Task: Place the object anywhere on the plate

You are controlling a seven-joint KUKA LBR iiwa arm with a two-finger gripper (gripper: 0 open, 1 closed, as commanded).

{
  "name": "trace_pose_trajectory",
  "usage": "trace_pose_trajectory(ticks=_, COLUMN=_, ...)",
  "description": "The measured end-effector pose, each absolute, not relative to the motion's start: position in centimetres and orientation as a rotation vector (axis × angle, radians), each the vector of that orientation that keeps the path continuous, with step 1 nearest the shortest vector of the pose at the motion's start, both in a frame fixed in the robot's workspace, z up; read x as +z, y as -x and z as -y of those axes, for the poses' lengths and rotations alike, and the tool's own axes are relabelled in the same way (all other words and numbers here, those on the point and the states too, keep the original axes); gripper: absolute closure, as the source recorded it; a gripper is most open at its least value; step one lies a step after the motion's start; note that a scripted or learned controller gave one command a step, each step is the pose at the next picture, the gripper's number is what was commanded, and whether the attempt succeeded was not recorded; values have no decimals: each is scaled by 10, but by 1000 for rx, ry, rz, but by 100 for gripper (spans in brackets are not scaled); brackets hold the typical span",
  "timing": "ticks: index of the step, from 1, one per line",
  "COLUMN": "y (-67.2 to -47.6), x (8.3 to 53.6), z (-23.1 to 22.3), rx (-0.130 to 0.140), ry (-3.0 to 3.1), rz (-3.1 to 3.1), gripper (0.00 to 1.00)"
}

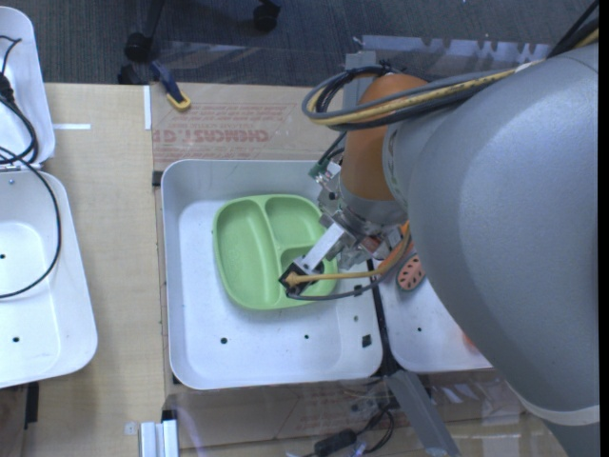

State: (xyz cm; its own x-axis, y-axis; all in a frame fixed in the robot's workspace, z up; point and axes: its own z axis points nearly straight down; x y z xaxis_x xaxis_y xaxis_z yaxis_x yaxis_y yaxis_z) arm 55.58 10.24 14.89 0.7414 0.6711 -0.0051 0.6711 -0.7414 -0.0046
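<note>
A green plate (249, 255) w/ split parts is seen in the middle white bin (238, 350); the gripper (354, 244) is held low over the plate's right edge; whether it is open or closed can't be told, as it is hidden by the big grey arm (514, 208); a small orange thing (411, 272) w/ dots is seen off the plate, in the next bin (433, 336) on the right, near the gripper.

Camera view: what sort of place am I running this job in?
Probably a robotics lab or test cell: a grey robot arm reaches over a white bin holding a green divided plate, on a wooden bench, with an office chair's wheeled base on carpet behind.
</note>
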Motion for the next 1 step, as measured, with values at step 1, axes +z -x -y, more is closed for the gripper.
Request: trace_pose_trajectory(ticks=1, y=-556, x=149, z=-104, rx=7, ry=2928, rz=1130, gripper=0)
